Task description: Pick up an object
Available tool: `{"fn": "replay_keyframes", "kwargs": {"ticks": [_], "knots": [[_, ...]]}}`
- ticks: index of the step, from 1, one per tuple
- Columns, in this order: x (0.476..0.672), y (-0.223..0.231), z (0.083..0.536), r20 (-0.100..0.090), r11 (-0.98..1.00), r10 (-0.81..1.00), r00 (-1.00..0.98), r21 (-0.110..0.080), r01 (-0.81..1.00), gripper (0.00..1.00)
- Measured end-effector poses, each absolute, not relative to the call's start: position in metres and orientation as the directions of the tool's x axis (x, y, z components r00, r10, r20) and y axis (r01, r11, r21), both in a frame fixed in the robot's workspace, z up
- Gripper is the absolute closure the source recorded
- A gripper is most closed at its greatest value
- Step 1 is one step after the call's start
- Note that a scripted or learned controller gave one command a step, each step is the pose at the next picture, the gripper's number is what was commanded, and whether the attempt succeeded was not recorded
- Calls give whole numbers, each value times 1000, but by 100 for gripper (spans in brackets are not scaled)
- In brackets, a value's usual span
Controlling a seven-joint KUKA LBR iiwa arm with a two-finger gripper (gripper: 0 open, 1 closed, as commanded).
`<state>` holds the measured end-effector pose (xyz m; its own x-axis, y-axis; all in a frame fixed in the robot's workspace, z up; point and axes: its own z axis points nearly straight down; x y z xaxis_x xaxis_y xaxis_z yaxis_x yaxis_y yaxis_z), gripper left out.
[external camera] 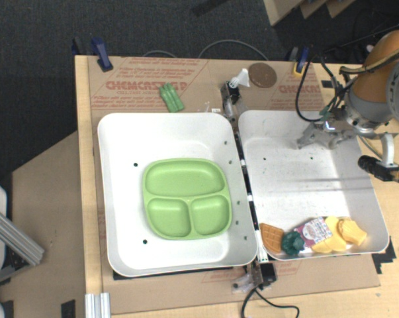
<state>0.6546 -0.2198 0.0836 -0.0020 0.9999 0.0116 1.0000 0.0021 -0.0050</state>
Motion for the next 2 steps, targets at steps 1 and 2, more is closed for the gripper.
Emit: {"fn": "replay_keyframes", "kwargs": {"ticks": [1, 2], "knots": [[669, -224, 153, -4, 2, 1000, -1, 9, 1000, 0], [624, -220, 82, 8, 1, 1000, -1, -5, 1000, 0]]}}
